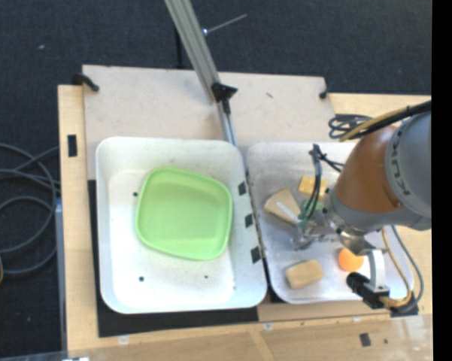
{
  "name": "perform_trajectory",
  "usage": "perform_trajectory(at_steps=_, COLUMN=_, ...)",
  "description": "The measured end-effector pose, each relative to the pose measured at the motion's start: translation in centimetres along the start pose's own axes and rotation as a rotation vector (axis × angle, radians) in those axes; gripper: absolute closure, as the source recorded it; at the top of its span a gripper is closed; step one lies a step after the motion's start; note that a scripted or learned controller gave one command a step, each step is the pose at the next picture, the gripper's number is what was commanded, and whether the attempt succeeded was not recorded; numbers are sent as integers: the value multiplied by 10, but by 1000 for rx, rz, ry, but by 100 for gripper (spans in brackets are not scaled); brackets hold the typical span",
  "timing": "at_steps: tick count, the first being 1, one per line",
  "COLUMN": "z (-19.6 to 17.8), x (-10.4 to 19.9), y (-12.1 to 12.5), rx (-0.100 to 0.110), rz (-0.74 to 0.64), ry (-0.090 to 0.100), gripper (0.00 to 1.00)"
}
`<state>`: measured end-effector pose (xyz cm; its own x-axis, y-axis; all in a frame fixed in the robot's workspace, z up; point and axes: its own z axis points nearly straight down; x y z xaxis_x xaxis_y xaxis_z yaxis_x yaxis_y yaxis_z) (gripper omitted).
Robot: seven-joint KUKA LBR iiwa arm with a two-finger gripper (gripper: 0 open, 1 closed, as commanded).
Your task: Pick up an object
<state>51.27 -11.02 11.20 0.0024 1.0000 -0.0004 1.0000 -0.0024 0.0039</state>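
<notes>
Pincer low in right white bin, finger state unclear | tan rectangular foam block just below it, long axis left-right, slightly tilted | pale wedge up-left

The grey arm enters from the right edge of the frame, its orange band sitting at centre right. Below the band, the gripper points down and left, toward the lower right of the frame.
</notes>
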Motion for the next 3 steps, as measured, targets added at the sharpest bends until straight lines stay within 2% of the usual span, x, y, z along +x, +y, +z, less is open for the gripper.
perform_trajectory(at_steps=3, z=-147, x=-3, y=2, rx=-1, rz=-3, ry=0, gripper=100)
